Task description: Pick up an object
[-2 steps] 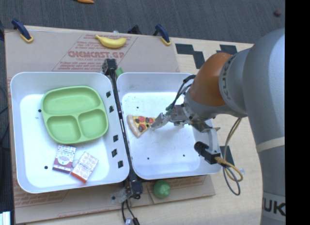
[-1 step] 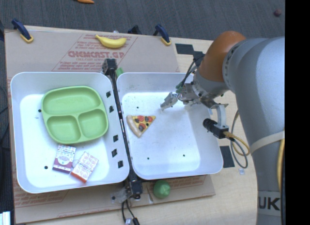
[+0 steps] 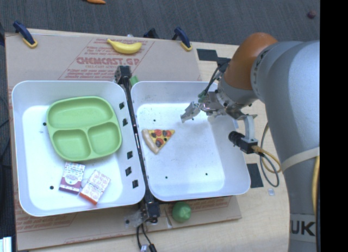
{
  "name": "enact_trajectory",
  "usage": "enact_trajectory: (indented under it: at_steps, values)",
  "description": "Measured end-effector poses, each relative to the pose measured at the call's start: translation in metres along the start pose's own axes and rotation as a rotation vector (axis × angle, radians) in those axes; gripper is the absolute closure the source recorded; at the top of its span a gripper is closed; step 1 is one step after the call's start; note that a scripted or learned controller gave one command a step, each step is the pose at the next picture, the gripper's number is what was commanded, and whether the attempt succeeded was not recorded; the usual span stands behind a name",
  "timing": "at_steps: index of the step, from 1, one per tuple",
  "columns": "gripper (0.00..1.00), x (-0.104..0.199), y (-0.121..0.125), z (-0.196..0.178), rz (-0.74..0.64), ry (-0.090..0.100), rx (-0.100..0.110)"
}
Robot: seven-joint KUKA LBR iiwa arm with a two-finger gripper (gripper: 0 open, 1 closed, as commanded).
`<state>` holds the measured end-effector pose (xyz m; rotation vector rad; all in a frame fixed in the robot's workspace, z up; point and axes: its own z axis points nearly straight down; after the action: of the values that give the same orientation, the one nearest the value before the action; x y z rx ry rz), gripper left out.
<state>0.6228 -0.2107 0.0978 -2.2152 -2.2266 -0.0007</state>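
hovering over the right shallow white bin point(image 3: 228, 183), two-finger gripper point(image 3: 190, 114), finger state impossible to tell, just right of the toy pizza slice point(image 3: 157, 138).

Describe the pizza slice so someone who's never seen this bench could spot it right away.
Look in the right bin of the two white bins. Near its left wall lies the pizza slice, a small toy wedge with a tan crust and red topping with dark dots. It is the sole loose object lying in that bin.
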Motion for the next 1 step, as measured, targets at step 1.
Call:
enact_trajectory:
  at_steps: [1]
  values:
    - [0.00, -0.0001, 0.0065, -0.0025, 0.000, 0.000, -0.001]
